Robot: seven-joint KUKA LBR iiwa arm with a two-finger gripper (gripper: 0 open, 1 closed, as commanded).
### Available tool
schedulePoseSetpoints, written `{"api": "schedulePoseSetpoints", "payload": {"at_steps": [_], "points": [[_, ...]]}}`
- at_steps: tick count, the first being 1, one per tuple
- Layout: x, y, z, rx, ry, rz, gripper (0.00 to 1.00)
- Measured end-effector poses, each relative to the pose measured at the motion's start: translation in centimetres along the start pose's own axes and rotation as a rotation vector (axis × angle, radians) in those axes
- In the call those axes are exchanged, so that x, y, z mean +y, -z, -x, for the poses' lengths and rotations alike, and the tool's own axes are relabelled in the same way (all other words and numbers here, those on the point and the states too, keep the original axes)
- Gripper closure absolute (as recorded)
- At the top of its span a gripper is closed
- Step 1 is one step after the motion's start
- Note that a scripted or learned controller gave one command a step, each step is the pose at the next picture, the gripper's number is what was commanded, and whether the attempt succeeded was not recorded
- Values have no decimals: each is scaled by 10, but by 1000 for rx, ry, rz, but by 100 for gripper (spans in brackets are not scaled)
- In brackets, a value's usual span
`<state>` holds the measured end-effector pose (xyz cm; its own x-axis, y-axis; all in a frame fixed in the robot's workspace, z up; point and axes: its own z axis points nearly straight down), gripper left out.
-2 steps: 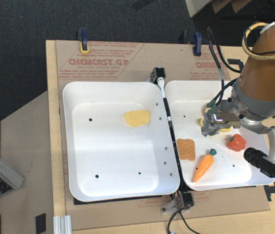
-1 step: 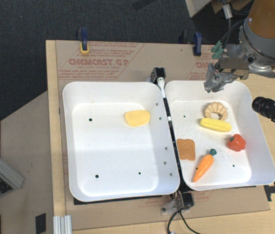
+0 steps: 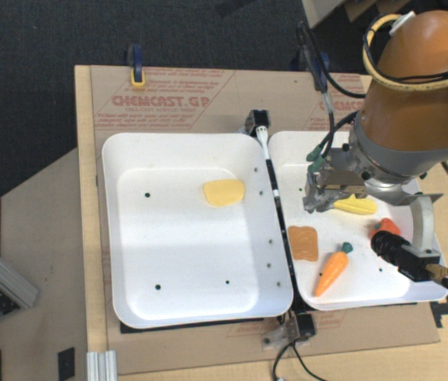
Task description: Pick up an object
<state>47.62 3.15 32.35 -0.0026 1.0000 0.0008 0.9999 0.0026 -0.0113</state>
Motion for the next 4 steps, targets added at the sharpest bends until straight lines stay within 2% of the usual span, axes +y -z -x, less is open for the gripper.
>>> {"api": "schedulePoseSetpoints", "payload": {"at_steps": [1, 2, 3, 4], "points": [[11, 123, -39, 2, 3, 28, 100], [40, 204, 19, -2, -8, 25, 100], [41, 213, 108, -5, -12, 18, 100], [0, 134, 95, 1, -4, 2, 100]]}}
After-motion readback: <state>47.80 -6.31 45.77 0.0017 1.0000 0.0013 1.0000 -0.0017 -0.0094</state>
